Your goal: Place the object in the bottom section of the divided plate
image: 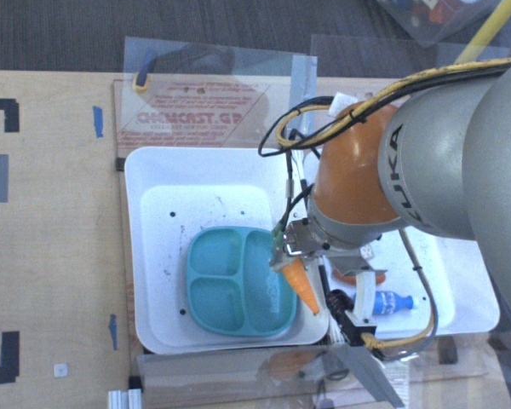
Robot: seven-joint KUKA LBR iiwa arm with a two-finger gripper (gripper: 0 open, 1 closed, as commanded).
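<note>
Two white bins (145, 177) sat side by side at mid-frame. An orange carrot (301, 285) hung at the gripper (287, 254), apparently pinched, pointing lower right, over the teal divided plate's (230, 292) right rim, bottom section to its left.

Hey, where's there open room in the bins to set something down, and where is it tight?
Free: the left bin floor behind and left of the teal divided plate, and the plate's own sections. Crowded: the plate's right edge, where the carrot hangs under the arm, and the right bin's near side with the tube and cables.
</note>
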